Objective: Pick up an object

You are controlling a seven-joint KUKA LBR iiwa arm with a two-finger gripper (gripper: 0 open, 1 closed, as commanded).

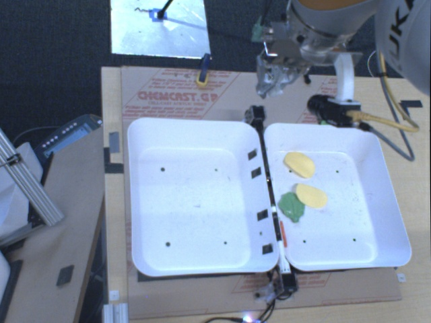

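Under both white bins lies a board [176, 93] printed "CHEMCAST GP" in red, upper centre. "KUKA" shows partly on my arm [404, 19], cut off at upper right. My gripper [273, 79] hangs above the bins' top edge, state blurred. Two yellow pieces [299, 165] and a green piece [291, 206] lie in the right bin [377, 247].

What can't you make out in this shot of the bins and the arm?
- Gripper: small and blurred in the camera view above the bins, so the state of its fingers cannot be told.
- Arm: cut off by the top and right edges.
- Green piece: one edge seems tucked under the lower yellow piece; too small to identify.
- Upper yellow piece: smooth oval, too small to name.
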